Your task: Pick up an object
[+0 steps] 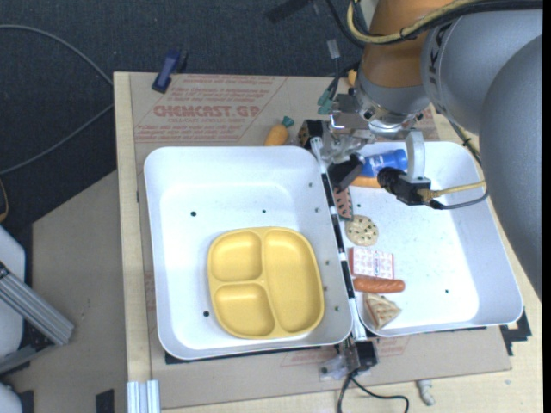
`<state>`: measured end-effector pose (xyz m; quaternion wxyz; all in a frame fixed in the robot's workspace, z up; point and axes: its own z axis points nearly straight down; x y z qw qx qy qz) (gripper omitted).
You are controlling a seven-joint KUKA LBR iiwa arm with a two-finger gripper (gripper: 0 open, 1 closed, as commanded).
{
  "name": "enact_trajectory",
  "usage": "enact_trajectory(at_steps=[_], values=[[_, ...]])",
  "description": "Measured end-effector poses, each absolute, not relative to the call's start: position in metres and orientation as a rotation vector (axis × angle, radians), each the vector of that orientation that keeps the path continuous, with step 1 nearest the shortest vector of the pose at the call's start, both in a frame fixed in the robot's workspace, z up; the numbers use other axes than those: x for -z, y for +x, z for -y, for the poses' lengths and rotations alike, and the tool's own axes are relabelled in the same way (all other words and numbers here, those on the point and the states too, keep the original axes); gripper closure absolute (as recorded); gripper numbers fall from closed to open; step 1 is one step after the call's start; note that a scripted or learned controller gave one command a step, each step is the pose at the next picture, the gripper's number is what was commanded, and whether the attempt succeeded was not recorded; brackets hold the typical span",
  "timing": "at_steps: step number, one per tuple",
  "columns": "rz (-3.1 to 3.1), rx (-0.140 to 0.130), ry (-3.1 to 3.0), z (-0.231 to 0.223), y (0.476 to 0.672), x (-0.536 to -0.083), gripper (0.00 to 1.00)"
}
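Reaching: pincer [344, 157] low at right bin [465, 256] far corner, finger state untellable; next, close on blue object [387, 159].

Your gripper [344, 157] hangs over the bins' shared wall; the yellow divided plastic plate [265, 280] lies front-left, the round chocolate-chip cookie [362, 229] just in front.

Small toy foods [377, 284] along right bin's [465, 265] left wall

Robot lab: bench [215, 101], white bins [172, 196], loose cables [52, 41].
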<state>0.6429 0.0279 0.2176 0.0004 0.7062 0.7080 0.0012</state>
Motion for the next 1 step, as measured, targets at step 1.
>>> enact_trajectory(at_steps=[1], values=[[-2.217, 0.002, 2.222, 0.0527, 0.6086, -0.2595, 1.0]])
